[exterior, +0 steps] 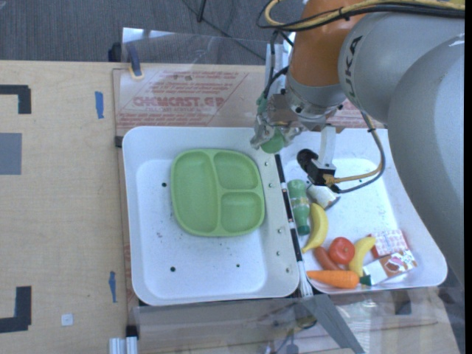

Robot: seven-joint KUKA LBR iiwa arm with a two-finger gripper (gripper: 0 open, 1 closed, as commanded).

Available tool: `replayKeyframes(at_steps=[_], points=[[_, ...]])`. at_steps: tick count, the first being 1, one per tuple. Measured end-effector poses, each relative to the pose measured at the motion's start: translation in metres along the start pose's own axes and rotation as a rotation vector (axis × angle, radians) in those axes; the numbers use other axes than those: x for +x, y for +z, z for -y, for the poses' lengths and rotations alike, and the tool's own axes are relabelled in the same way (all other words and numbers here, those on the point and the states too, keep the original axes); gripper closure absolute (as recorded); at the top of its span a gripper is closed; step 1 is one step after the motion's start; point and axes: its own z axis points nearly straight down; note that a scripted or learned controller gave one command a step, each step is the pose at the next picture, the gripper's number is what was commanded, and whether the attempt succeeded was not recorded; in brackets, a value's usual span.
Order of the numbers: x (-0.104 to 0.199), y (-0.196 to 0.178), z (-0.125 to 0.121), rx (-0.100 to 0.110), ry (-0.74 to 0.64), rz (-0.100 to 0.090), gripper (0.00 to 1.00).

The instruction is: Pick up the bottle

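Below, green bottle (299, 206) in right bin (413, 220), apart from jaws; jaw state unclear

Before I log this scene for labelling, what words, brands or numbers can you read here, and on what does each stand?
"CHEMCAST GP", as best it reads: faint red print on the brown sheet behind the bins.
Red and white carton in the right bin: printing too small to read.
Green bottle: label too blurred to read.
Arm: dark marking, partly in view, unreadable.
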Motion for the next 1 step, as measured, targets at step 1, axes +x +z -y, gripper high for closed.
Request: replayKeyframes(at_steps=[1], points=[[0.0028, -0.0801, -0.0024, -0.006, 0.248, 0.001, 1.0]])
